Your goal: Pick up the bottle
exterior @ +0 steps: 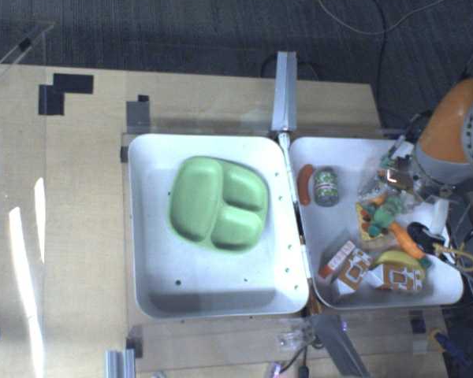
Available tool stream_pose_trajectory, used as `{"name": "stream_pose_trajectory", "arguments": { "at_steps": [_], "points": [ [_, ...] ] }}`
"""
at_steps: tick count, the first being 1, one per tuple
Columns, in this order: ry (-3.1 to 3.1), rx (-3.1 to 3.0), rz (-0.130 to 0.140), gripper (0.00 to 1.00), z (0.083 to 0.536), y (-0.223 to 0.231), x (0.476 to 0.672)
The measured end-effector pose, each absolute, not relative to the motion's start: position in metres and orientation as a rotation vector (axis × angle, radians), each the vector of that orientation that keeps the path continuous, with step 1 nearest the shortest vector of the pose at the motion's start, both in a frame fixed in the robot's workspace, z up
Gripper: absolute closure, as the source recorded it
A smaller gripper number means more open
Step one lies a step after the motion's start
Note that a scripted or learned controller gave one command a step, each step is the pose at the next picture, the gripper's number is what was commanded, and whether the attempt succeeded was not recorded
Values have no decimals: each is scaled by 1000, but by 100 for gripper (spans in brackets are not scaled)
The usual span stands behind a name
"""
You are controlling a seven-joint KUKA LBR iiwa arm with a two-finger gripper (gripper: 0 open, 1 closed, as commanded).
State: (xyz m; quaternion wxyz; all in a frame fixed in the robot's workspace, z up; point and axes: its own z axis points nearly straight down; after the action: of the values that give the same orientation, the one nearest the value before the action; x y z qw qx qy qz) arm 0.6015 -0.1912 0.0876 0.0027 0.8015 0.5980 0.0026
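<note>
Beside the sausage [303, 184] (right bin [331, 270]), bottle [325, 187]

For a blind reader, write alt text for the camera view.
The arm reaches over the right bin, which holds a bottle, a sausage, a banana and cartons. The left bin holds a green tray.

Arm [457, 128] (right side) cut off
</note>
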Motion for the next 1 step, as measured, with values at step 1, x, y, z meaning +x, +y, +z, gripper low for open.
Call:
{"name": "stream_pose_trajectory", "arguments": {
  "at_steps": [1],
  "points": [
    [1874, 2511, 17, 100, 100, -190, 604]
  ]
}}
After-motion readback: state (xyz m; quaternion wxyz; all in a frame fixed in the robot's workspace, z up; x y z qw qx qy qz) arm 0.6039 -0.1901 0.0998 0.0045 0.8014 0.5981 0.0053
